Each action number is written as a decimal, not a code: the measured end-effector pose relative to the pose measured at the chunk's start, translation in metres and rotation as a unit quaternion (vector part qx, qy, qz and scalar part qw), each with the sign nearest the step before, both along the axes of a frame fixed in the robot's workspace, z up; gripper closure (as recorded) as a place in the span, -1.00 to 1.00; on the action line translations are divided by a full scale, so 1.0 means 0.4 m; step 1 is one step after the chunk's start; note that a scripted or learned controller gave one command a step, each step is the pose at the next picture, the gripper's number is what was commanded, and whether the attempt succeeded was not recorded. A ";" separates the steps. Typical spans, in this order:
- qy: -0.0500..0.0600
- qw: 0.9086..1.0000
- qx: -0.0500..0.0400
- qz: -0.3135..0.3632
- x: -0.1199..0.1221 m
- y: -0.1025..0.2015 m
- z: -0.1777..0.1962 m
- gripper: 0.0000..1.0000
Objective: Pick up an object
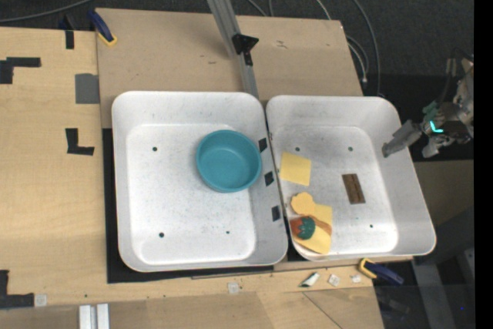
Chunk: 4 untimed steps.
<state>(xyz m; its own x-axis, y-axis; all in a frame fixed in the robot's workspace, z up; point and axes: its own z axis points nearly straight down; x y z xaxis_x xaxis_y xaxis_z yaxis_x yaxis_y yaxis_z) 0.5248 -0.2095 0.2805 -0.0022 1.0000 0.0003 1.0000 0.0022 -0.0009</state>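
Brown block (353, 188) left of hand (404, 139)

grey fingers (400, 139), teal-lit wrist

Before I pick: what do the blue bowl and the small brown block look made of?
Blue bowl: likely plastic, smooth with an even teal colour and a soft sheen. Brown block: possibly wood or foam, matte and dark brown; too small to tell for sure.
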 end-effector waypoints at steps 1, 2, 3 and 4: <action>0.003 1.000 0.001 -0.001 -0.001 0.000 -0.161 -1.00; 0.003 1.000 0.000 0.000 -0.014 0.012 -0.274 -1.00; 0.004 1.000 0.001 -0.001 -0.017 0.019 -0.437 -1.00; 0.001 1.000 0.000 0.000 -0.014 0.019 -0.403 1.00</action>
<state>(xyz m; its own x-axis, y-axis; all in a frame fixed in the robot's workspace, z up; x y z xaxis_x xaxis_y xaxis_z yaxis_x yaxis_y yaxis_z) 0.5193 -0.2021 0.1195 -0.0023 1.0000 0.0011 1.0000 0.0023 -0.0036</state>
